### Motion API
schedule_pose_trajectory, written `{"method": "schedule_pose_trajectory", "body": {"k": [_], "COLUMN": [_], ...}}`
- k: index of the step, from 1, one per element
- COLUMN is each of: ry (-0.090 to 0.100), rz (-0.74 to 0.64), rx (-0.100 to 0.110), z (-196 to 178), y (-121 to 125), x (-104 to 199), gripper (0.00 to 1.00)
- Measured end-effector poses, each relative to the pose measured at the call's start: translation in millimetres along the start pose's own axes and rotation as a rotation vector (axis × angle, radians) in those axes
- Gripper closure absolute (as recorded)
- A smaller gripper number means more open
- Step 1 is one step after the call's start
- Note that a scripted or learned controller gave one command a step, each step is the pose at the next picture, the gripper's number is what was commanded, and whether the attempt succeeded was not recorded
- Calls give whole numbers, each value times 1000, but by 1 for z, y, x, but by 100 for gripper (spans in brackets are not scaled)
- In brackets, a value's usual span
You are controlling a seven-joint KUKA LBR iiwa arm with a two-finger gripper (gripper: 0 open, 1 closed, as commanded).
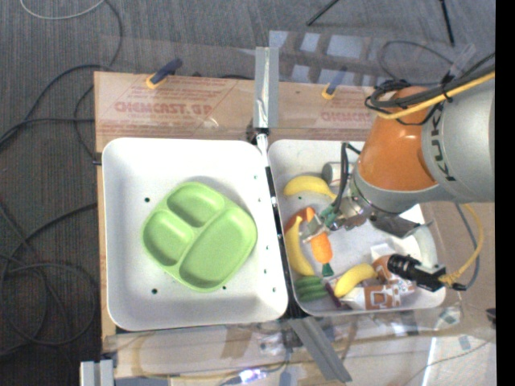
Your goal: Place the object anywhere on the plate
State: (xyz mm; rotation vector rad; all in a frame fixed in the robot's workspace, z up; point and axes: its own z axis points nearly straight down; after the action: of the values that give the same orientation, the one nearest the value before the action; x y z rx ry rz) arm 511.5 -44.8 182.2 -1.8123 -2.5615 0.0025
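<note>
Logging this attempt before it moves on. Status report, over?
Gripper low in right white bin, over orange carrot toy. Green divided plate in left white bin, bare. Yellow bananas crowd the pick.

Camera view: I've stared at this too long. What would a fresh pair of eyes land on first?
Probably the bright green plate, lying bare in the left bin. Next, the arm's orange band looming over the right bin, where the gripper sits low among a clutter of yellow bananas and an orange carrot.

The brown board (173, 107) behind the bins bears faint reddish print reading roughly "CHEMCAST GP"; the arm (463, 147) shows "KU".
</note>
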Motion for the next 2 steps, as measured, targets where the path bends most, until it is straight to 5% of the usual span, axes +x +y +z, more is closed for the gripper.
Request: {"method": "schedule_pose_trajectory", "body": {"k": [1, 2], "ry": [-1, -3], "rz": [-152, -192], "rx": [2, 1], "z": [0, 0], "y": [26, 98], "x": [78, 106], "gripper": [100, 100]}}
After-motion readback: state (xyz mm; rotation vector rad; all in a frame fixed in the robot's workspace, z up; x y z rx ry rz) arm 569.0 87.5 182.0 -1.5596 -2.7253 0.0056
